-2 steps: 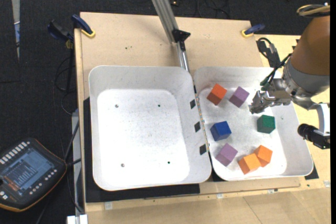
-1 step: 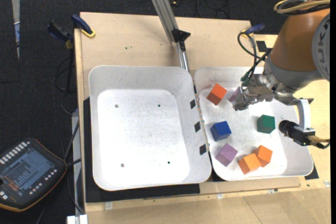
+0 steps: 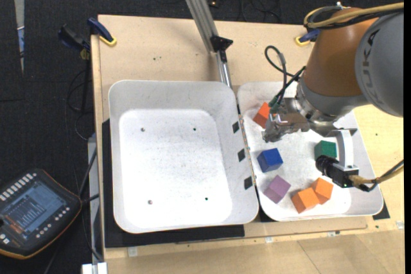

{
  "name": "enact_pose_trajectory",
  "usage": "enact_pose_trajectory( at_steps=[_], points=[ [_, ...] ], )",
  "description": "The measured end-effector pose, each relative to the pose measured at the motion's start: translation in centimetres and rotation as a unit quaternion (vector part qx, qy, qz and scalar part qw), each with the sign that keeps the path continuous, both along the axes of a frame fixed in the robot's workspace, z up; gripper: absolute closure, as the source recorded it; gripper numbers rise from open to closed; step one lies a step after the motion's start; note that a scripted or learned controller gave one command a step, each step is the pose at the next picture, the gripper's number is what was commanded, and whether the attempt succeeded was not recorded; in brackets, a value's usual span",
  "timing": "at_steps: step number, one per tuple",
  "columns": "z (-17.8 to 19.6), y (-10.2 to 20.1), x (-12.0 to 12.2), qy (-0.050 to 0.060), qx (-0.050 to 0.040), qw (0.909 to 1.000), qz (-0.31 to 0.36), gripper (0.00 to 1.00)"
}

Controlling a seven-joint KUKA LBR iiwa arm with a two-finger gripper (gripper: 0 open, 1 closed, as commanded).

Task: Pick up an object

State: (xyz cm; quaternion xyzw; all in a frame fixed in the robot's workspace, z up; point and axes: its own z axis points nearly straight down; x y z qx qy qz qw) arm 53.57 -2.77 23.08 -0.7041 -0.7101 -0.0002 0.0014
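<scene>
Blocks crowding right bin

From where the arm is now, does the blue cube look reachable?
Probably yes. The blue cube lies uncovered in the right bin, just below the hand, apart from the purple cube, with nothing across the path down.

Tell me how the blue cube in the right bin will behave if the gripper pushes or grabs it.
The blue cube looks rigid with flat faces, so it should slide, not roll. It sits apart from the purple cube, so a nudge probably moves it alone.
</scene>
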Motion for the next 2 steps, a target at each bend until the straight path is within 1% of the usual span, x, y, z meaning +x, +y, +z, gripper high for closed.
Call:
enact_pose_trajectory(
  at_steps=[1,2],
  points=[
    [0.9,4.8,0.0,-0.002,-0.0005,1.0,0.0,1.0],
    [1.0,10.8,0.7,-0.001,-0.0001,1.0,0.0,1.0]
  ],
)
